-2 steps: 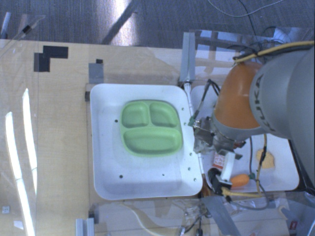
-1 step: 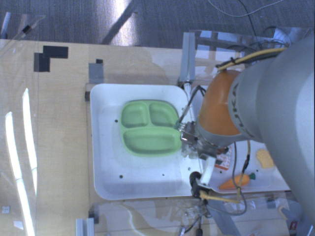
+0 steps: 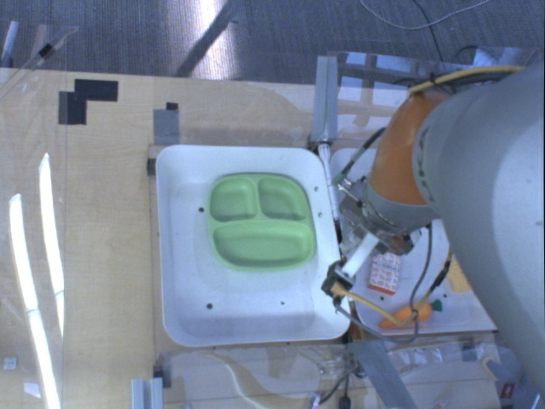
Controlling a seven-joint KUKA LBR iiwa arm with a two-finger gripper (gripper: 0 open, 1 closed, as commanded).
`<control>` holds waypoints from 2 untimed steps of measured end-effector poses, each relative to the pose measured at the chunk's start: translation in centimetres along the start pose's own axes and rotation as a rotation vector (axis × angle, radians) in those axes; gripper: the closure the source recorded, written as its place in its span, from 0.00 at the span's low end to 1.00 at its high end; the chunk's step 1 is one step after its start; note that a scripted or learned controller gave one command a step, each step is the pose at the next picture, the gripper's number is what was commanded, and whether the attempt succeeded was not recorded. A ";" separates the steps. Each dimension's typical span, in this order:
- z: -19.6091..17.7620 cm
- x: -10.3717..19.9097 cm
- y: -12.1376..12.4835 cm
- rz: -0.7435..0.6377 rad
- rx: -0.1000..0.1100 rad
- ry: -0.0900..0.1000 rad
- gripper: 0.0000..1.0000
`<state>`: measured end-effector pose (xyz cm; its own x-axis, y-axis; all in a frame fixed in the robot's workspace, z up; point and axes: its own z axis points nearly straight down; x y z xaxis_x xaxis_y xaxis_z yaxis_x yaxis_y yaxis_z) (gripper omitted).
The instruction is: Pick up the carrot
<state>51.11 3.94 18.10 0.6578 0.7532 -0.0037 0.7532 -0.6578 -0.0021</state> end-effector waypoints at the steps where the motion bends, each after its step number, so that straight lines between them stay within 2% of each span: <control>1: 0.0 -4.4 0.7 -0.738 -0.001 0.002 1.00; 2: 0.0 -1.6 -1.9 -0.246 0.001 0.000 1.00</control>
